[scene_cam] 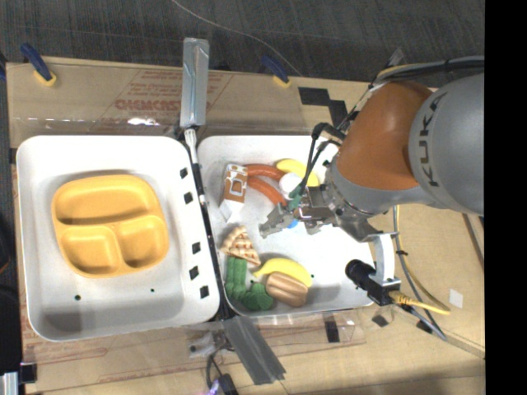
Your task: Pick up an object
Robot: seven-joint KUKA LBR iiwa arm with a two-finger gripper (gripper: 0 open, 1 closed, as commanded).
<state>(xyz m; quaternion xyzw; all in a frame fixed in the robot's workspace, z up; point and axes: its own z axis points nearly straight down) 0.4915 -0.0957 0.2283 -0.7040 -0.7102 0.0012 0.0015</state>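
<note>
Fingers (274,223) come first: we see them as slim grey prongs pointing toward the lower left of the frame, and they look slightly parted with nothing between them. The gripper (280,219) hangs over the middle of the right bin (346,295), above bare white floor. Behind it the wrist widens into the grey arm (445,138) with its orange band (379,142), which fills the right side of the frame.

Just left of the fingertips, near the bin's left wall, lies a waffle-patterned wedge (237,242) (tan, with a grid surface). Below it sits a green toy (241,285), and right of that a yellow banana-like piece (284,268) touching a brown rounded piece (286,289), all in the lower part of the right bin. Above the gripper, toward the bin's upper middle, we see a small brown-and-white box (235,183), an orange curved piece (262,181) beside it, and a yellow rounded toy (290,169) partly hidden by the wrist. None of these touches the fingers.

The left bin (41,303) holds a yellow divided tray (109,223) with three compartments, resting in its centre. A cardboard sheet (148,93) lies under both bins along the upper part of the frame.
</note>
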